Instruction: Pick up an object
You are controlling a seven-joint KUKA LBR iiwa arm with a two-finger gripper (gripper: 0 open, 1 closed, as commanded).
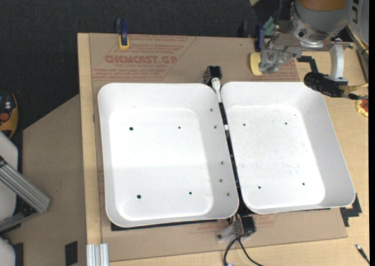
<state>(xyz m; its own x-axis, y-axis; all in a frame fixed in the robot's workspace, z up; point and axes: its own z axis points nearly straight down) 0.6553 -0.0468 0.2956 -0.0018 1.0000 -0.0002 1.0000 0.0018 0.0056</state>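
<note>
Near edge: a black cable connector (243, 227) is seen at the front of the seam betw. the two white bins, left bin (111, 142) and right bin (337, 159), set side by side on the counter (88, 71). Farther back, a small pale yellow object (255, 64) is seen on the counter just behind the right bin's far-left corner. The gripper (272, 62) is positioned right beside it, apparently touching; finger state cannot be told, and no grasp is evident.
</note>
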